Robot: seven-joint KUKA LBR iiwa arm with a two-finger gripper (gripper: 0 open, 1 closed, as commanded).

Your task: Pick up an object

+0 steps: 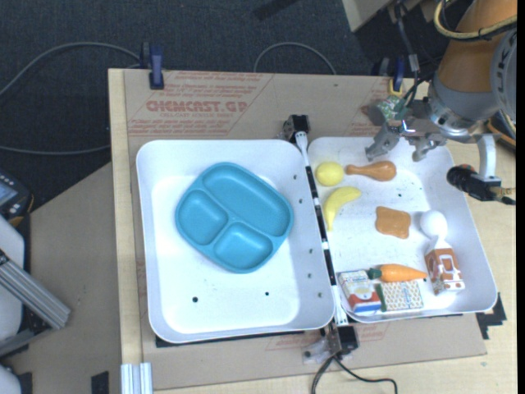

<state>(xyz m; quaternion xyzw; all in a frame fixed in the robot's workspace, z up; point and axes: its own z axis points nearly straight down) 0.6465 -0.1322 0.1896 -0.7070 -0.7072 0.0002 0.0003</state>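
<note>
My gripper [402, 148] hangs over the back edge of the right bin [474, 245], its two fingers spread open with nothing between them. Just below it lies a toy chicken drumstick [373, 170], a short gap away. A yellow lemon [329, 173] and a banana [339, 201] rest by the bin's left wall. An orange-brown bread piece [393, 222] and a white egg [431, 222] sit mid-bin. Toward the front lie a carrot [399, 273], a small bottle [444, 269] and two small cartons [361, 290].
The left bin [164, 286] holds a blue divided plate [234, 216]. A black clip [297, 126] sits where the two bins meet at the back. The arm's grey body and orange band [480, 31] rise at the top right.
</note>
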